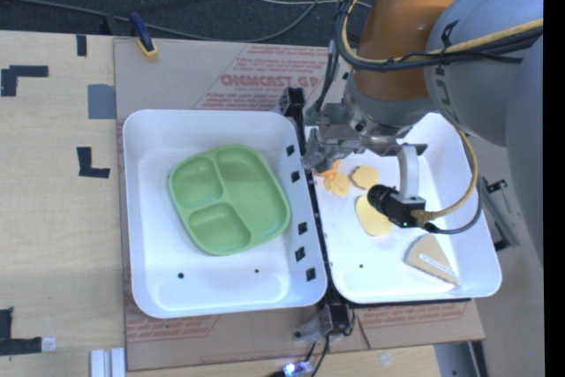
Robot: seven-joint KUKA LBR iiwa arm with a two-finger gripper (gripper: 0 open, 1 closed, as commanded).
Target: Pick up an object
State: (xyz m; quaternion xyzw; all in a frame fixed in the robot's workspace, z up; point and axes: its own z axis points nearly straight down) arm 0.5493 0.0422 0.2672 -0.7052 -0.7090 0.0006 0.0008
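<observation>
Nearest, in the near right corner of the right bin (477, 278), a tan wedge (433, 261) lies with its long axis running left-far to right-near, close to the near rim and well apart from the arm. Farther in, a yellow oval piece (372, 218) sits just left of a black fitting (395, 206) on the arm's cable. Beyond that come a smaller yellow piece (364, 178) and an orange piece (335, 182), the orange one tight against the divider between the bins. The gripper (328, 150) hangs just beyond these two, at the bin's left edge; whether it is parted or closed I cannot tell. So the likeliest targets lie a little nearward of it, with the left wall cramping any approach. The left bin (141, 216) holds a green divided tray (229, 199), far off the arm's present reach.
</observation>
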